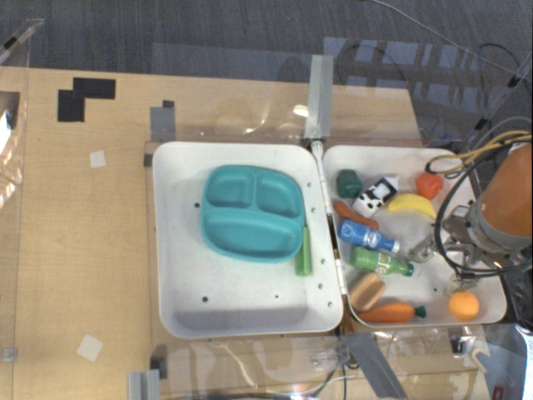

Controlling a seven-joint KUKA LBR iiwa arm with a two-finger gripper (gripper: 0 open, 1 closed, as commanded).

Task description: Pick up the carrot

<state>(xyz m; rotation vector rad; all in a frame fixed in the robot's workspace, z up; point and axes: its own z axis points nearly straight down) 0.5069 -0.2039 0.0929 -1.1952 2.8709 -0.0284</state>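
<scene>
From your overhead camera, the arm (pixel 506 202) reaches in from the right over the right bin (pixel 493 311), its orange band cut off at the frame edge. Cables crowd the wrist, and the tool (pixel 429 248) is a blur near the green bottle (pixel 381 262); you cannot tell whether it is released or clenched. The carrot (pixel 388 312) lies along the bin's near wall, beside a bread roll (pixel 366 290), well apart from the tool. The left bin (pixel 175 307) holds a teal tray (pixel 250 211).
</scene>
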